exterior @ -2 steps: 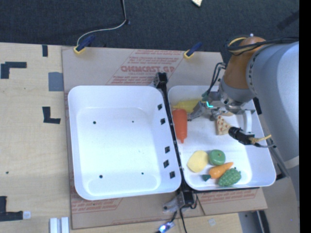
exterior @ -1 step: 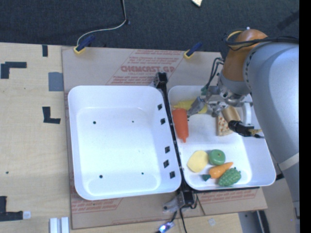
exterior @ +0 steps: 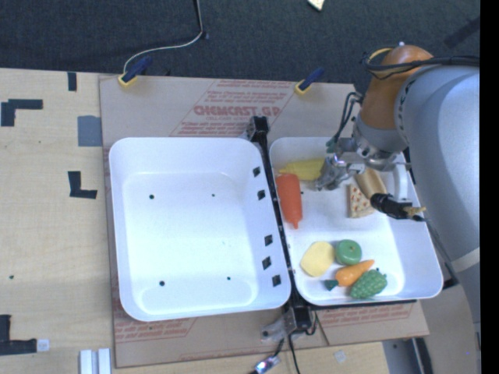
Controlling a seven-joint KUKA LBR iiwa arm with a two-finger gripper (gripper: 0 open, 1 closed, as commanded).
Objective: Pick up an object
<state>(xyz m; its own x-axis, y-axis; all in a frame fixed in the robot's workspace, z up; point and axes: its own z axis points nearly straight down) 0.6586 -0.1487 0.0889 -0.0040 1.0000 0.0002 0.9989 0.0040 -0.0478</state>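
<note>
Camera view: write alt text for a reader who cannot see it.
A grey robot arm's gripper hangs over the right white bin, which holds toy foods including an orange carrot-like piece, a yellow lump and a green ball. The left bin sits alongside.

Bins [exterior: 187, 150] – smooth glossy white plastic; board [exterior: 226, 107] beneath – matt cardboard.

A single fixed camera looks down from above at a slant onto the bench [exterior: 47, 209], far enough back to take in both white bins: the left bin [exterior: 187, 150] and the right bin [exterior: 413, 275]. Dark floor runs along the top edge. The arm [exterior: 444, 154] enters from the right.
</note>
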